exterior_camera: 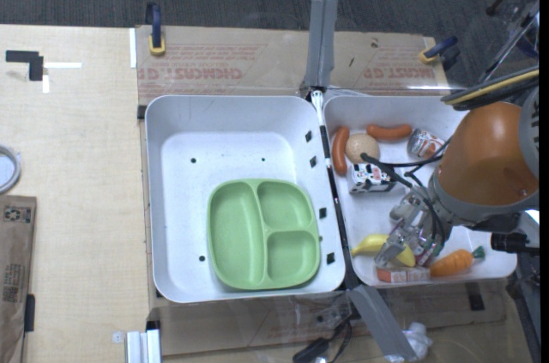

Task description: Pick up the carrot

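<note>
Reaching in from the right, the arm (485, 160) hangs low over the right bin (506, 269), its orange band bulking large above the wrist. The gripper (410, 243) sits near the bin's front wall, but its metal parts blur together with the clutter beneath, so whether the tool is apart, together or clamped on anything cannot be told. The carrot (452, 263) lies on the bin floor at the front right, just right of the gripper, orange body pointing left and a green top (477, 252) at its right end; it rests flat and nothing visibly grips it. A banana (371, 245) lies just left of the gripper, and a small red and white pack (401, 275) sits under it against the front wall. Farther back in the same bin are two sausages, one (340, 150) lying along the left wall and one (389, 130) across the back, with a pale round thing (362, 148) between them. A black and white carton (370, 177) stands just in front of that round thing, and a crumpled silver item (425, 143) lies near the arm. The left bin (171, 207) holds a green divided plate (264, 234) toward its front right corner. Both bins rest on a cardboard sheet (232, 61) held by clamps (155, 30) at the back edge.
</note>
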